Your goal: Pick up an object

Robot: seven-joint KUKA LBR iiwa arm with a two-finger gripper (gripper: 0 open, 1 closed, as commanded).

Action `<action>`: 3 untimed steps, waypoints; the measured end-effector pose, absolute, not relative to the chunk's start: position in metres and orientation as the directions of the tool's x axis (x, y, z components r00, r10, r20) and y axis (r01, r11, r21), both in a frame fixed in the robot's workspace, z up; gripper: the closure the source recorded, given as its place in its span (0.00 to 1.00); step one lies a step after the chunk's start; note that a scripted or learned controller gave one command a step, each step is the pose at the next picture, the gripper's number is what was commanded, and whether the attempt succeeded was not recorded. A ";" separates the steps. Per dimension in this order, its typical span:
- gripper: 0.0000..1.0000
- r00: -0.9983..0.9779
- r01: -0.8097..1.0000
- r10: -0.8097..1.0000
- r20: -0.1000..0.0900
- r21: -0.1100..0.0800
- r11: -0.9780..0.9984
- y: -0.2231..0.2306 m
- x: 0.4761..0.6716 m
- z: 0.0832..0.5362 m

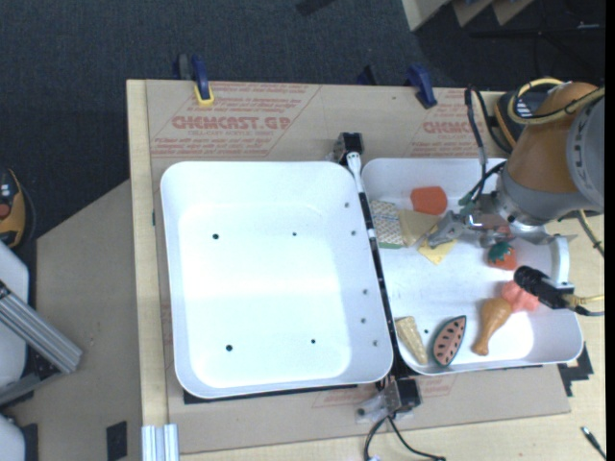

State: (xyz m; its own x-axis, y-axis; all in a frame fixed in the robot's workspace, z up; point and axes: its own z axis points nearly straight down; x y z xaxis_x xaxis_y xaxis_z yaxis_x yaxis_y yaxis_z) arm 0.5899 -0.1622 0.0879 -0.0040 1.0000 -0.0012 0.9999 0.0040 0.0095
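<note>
A wooden bench [144, 257] carries two white bins. Along the right bin's [567, 339] near edge lie a beige wedge [410, 337], a dark oval toy [449, 341] and an orange drumstick [492, 323]. Mid-bin, the gripper [444, 230] hangs over a yellow piece [436, 250]; finger state: cannot tell. Nearer the far edge sits an orange block [430, 200].

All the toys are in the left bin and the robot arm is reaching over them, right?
Not quite. The toys are in the right bin, not the left one. The camera view shows the orange block, the drumstick and the other pieces there. The rest holds: the arm reaches over them, with its gripper low among the toys.
</note>
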 end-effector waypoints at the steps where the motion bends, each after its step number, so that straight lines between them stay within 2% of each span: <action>1: 0.00 -0.010 1.000 1.000 -0.010 -0.029 0.010 -0.143 0.662 0.087; 2: 0.00 0.001 1.000 1.000 0.000 0.002 -0.001 -0.164 0.668 0.088; 3: 1.00 -0.002 1.000 1.000 -0.004 0.018 0.002 -0.163 0.673 0.106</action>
State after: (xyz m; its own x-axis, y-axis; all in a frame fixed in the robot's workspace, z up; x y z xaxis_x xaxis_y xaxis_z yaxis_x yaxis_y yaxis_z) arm 0.6725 -0.1631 0.1060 -0.0024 1.0000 -0.0037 0.9998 0.0024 0.0182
